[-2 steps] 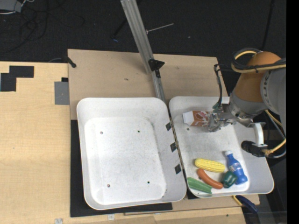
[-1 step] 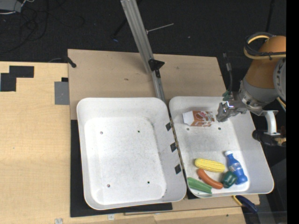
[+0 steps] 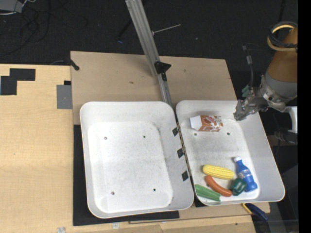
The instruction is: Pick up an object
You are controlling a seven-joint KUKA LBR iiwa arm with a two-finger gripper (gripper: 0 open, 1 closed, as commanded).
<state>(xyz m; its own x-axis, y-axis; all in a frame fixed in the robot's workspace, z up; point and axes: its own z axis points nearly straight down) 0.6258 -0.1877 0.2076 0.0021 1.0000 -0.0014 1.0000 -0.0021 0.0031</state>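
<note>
The right bin (image 3: pixel 252 144) holds a white and red packet (image 3: pixel 207 123) near its far edge. Near its front corner lie a yellow corn cob (image 3: pixel 218 171), an orange sausage-shaped toy (image 3: pixel 218 187), a green pod (image 3: pixel 207 193), a dark green piece (image 3: pixel 238 186) and a blue bottle (image 3: pixel 244 174). My gripper (image 3: pixel 241 111) hangs over the bin's far right corner, right of the packet and apart from it. Nothing shows between its fingers.
The left bin (image 3: pixel 97 115) lies beside the right one, joined by black clips (image 3: pixel 180 152). A slanted metal rail (image 3: pixel 148 45) runs down to the bins' far edge. The arm's orange band (image 3: pixel 283 67) is at the far right.
</note>
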